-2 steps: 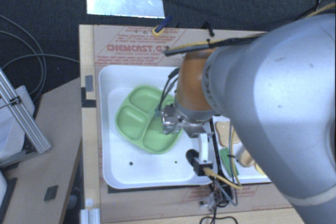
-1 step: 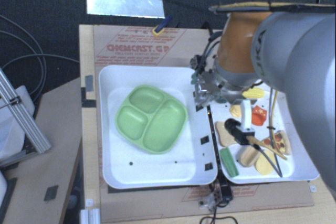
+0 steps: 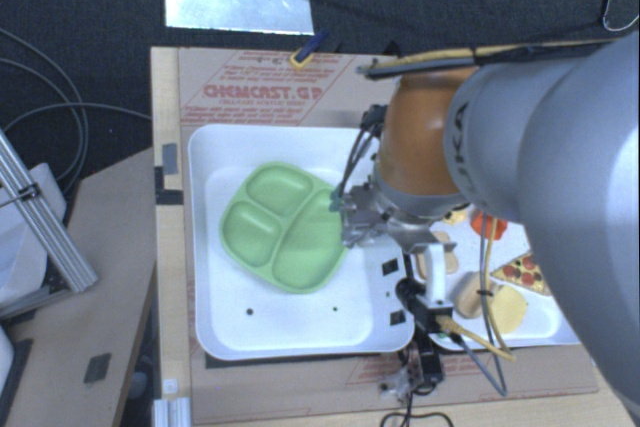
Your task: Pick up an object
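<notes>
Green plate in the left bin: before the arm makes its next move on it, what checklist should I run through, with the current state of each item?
1. Green plate lies compartments up in the left bin: ok.
2. Gripper sits at the plate's right rim: ok.
3. Plate gripped: cannot tell; the wrist hides the contact.
4. Plate apart from the bin walls on its left and near sides: ok.
5. Things in the right bin, such as the pizza slice, out of the arm's way: cannot tell; the arm covers most of that bin.
</notes>
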You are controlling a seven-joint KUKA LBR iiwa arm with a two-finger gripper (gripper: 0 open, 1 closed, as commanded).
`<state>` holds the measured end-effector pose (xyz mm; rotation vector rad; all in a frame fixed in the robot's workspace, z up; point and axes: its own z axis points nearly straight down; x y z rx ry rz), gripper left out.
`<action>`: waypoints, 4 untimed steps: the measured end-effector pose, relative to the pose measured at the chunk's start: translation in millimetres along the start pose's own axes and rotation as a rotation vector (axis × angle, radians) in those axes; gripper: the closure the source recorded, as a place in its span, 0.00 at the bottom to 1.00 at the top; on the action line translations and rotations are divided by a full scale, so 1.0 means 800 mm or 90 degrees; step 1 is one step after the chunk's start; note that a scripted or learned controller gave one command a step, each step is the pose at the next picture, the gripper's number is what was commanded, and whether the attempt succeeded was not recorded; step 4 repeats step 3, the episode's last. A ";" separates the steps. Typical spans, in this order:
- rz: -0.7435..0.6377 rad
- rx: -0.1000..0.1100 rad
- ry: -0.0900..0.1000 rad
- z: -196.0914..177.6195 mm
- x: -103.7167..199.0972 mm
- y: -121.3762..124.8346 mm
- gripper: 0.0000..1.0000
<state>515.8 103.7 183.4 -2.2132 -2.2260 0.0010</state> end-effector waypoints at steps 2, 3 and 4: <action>-0.004 0.000 0.001 0.053 0.111 -0.040 1.00; 0.004 -0.003 -0.001 0.106 0.062 0.036 1.00; 0.004 -0.003 -0.001 0.106 0.062 0.036 1.00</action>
